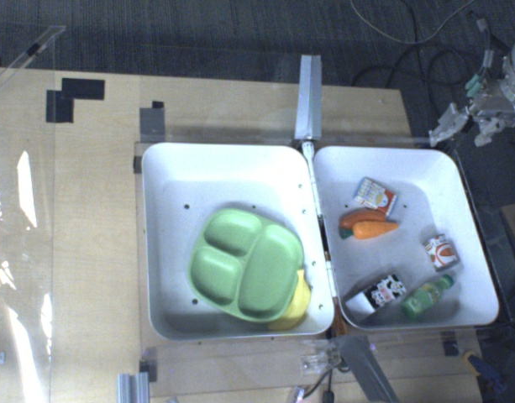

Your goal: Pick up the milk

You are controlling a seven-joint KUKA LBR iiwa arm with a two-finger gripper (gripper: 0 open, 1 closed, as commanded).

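Two white bins sit side by side. The left bin (165, 225) holds a green divided tray (244, 263) over something yellow (297, 302). The right bin (459, 191) holds a carrot (370, 227), a green bottle (425, 297) and two small cartons (374, 195) (labels unreadable).

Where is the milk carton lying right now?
The milk carton lies on its side in the right bin, near its front edge, just left of the green bottle and below the carrot.

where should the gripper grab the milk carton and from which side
Probably from straight above, closing across the short width of the milk carton. It lies on its side near the right bin's front wall, with the green bottle beside its right end, so pinch the middle.
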